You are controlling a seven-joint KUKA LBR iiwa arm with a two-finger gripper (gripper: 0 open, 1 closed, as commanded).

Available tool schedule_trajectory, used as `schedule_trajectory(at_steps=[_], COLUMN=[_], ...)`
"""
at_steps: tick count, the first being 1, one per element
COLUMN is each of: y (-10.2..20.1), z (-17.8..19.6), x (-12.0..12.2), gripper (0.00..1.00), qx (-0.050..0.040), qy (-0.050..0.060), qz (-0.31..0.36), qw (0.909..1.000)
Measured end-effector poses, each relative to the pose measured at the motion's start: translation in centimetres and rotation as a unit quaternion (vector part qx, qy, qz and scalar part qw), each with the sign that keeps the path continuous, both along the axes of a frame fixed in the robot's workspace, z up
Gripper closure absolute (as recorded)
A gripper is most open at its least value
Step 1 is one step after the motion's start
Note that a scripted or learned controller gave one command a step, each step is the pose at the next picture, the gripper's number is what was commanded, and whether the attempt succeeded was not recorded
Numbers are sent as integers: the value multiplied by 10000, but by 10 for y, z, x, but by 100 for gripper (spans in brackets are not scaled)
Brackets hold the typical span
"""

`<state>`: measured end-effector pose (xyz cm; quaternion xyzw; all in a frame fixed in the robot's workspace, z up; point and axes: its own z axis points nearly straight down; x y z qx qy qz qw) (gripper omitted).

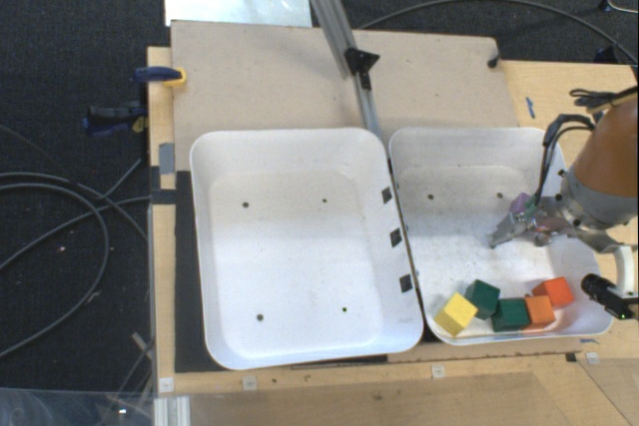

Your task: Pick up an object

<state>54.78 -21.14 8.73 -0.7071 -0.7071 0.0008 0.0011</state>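
The arm (609, 170) reaches in from the right over the right bin (449, 155). Its gripper (511, 226) sits low above the bin's floor, near the middle, pointing left. Whether it is wide, narrow or holding anything cannot be told; nothing shows clearly between its tips.

The blocks lie in a cluster along the right bin's near edge, apart from the gripper: a yellow block (457, 312), a dark green block (485, 296) beside it, another green block (510, 314), an orange block (539, 310) and a red block (555, 291).

The left bin (290, 244) sits just beside the right one.
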Motion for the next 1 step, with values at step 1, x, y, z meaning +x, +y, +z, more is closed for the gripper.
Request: schedule_trajectory(at_steps=[1], y=[-2], z=[5], x=[71], gripper=[0], qx=[-16], qy=[-56], qz=[40], qw=[10000])
